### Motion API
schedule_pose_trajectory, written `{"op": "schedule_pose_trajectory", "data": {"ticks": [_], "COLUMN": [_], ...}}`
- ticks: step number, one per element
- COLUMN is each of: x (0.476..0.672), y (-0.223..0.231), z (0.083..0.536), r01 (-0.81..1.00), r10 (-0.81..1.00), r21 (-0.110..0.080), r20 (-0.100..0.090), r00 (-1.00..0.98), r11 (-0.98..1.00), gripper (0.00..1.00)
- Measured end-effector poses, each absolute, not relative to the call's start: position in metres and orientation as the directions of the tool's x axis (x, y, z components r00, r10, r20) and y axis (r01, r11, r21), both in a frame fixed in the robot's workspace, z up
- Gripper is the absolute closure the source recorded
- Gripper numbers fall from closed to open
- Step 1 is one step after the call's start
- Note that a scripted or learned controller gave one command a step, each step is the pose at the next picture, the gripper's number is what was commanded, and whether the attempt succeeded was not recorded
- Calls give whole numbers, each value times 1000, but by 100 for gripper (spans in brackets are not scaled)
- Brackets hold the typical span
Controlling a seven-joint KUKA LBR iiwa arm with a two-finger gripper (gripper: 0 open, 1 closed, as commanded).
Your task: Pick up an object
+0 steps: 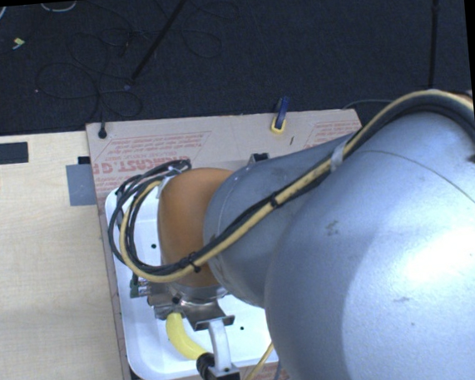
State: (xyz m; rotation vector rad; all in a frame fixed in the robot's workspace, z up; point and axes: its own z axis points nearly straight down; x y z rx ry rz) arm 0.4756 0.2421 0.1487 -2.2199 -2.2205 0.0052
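My gripper (180, 302) hangs low over the left white bin (144, 353), under the orange wrist band, and the arm's grey body hides most of it. A thick yellow curved thing (181, 336) lies on the bin floor just in front of the gripper, its upper end running under the gripper's body. I cannot see whether the two touch. A small green bit (135, 284) peeks out at the bin's left wall beside the wrist.
The arm covers the right bin and most of the left one. A cardboard sheet (216, 141) lies behind the bins, with a blue-and-yellow clip (280, 116) at its far edge. The pale wooden bench (38, 288) stretches to the left.
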Motion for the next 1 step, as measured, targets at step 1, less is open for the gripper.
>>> {"op": "schedule_pose_trajectory", "data": {"ticks": [1], "x": [489], "y": [242], "z": [177], "r01": [1000], "r10": [1000], "r21": [-3], "r20": [-1], "r00": [0], "r11": [0], "gripper": [100]}}
